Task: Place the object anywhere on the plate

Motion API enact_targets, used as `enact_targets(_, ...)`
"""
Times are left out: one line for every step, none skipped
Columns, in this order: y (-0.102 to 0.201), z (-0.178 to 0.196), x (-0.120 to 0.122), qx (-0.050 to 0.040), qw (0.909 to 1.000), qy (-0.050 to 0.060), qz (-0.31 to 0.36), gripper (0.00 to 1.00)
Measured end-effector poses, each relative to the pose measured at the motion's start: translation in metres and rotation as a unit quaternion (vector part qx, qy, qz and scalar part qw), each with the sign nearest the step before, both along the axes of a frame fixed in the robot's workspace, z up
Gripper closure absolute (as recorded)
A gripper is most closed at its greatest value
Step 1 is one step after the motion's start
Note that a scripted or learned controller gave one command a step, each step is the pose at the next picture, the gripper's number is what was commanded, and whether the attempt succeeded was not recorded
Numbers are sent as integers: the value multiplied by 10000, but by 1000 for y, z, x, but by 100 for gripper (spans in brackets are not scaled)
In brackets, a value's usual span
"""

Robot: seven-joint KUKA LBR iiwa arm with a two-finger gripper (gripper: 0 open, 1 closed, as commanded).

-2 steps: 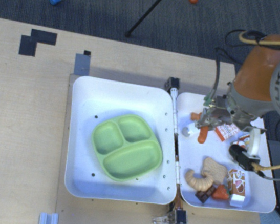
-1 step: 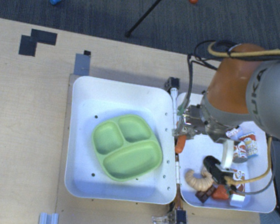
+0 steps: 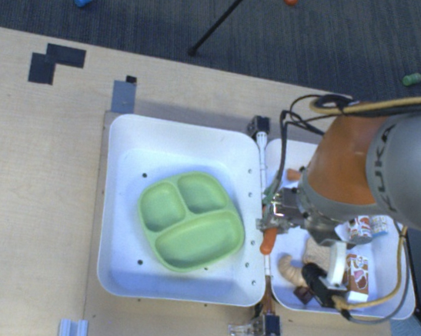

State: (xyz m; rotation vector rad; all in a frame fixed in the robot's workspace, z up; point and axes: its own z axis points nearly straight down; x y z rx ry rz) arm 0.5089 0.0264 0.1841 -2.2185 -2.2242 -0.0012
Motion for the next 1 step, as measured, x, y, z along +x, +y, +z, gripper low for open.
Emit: enact_targets(0,0,0,1,10000,-3,-1,0)
